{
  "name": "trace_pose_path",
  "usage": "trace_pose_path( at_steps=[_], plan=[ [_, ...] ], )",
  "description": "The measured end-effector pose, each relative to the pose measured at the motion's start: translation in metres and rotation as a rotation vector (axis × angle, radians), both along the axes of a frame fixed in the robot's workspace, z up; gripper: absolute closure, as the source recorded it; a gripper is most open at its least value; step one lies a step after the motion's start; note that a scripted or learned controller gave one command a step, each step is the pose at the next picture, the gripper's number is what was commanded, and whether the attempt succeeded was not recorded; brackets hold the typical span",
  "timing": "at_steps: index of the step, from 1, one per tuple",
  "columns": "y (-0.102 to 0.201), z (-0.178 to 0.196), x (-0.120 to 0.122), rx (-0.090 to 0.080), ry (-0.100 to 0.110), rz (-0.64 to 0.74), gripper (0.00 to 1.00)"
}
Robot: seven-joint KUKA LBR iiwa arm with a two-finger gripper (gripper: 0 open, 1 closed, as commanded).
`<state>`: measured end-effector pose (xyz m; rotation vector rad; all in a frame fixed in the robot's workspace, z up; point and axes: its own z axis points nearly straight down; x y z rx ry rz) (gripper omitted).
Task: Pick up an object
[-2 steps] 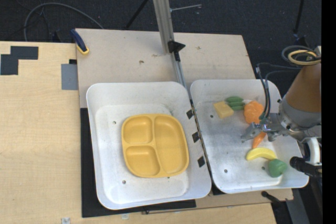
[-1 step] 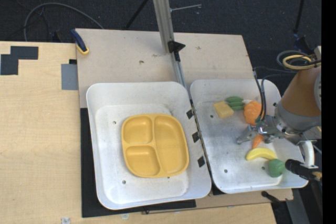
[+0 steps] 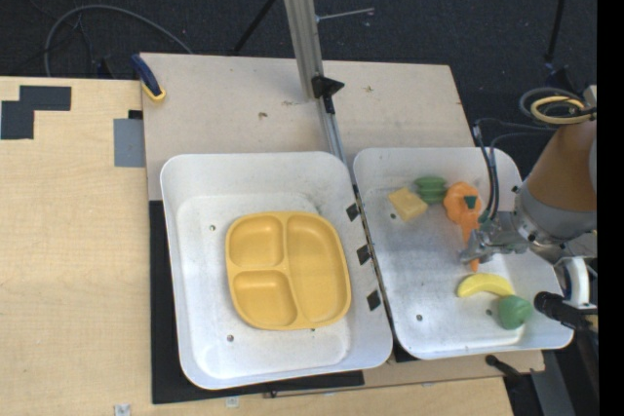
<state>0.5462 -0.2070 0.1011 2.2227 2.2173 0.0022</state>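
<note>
Four toys share the right bin point(image 3: 429, 331), and the gripper point(image 3: 475, 251), finger state unclear, hangs just above the banana point(image 3: 485, 285), whose long axis runs left-right.

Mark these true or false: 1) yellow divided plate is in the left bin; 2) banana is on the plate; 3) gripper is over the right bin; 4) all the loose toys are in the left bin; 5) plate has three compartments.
1) The yellow divided plate lies in the left bin. True.
2) The banana is on the plate. False: it lies on the floor of the right bin, near the front.
3) The gripper is over the right bin. True: it sits just behind the banana.
4) All loose toys are in the left bin. False: the banana, the green toy, the orange toy and the pale yellow block are all in the right bin.
5) The plate has three compartments. True.
</note>
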Motion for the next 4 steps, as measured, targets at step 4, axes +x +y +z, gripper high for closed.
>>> trace_pose_path(
  at_steps=[4],
  plan=[
    [0.103,0.116,-0.008,0.003,0.006,0.006,1.00]
  ],
)
